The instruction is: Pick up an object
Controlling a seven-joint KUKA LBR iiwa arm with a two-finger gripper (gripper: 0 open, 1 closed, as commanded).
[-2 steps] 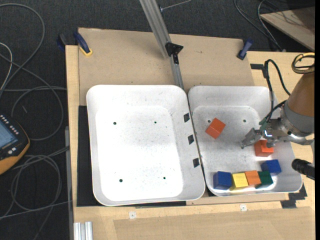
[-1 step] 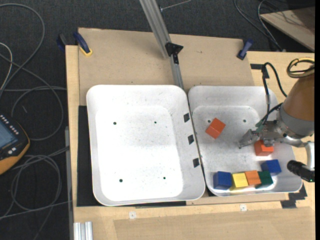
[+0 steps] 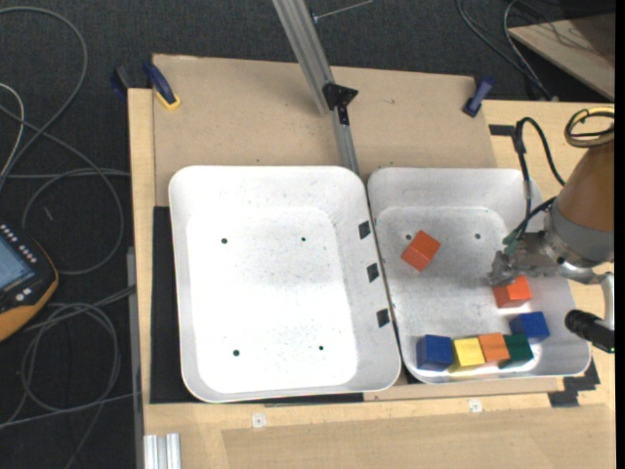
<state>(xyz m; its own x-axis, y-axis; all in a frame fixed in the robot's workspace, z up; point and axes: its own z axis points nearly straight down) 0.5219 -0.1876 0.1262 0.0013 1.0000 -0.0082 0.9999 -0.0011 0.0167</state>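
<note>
My gripper (image 3: pixel 510 267) hangs low over the right side of the right bin (image 3: pixel 459 189), with the grey arm and its orange band coming in from the right. Directly in front of the gripper lies a small orange block (image 3: pixel 514 292), touching or nearly touching the tip. A second orange block (image 3: pixel 421 249) lies loose in the middle of the same bin, to the gripper's left. Along the bin's front wall stands a row of blue (image 3: pixel 435 351), yellow (image 3: pixel 469 351), orange (image 3: pixel 493 347) and green (image 3: pixel 519 351) blocks. Another blue block (image 3: pixel 529 324) sits just behind that row.
The left bin (image 3: pixel 195 193) stands beside the right one, joined by black clips along the shared wall. A slanted metal pole (image 3: pixel 312 57) rises at the back centre. Cables run over the floor at the left and beside the arm.
</note>
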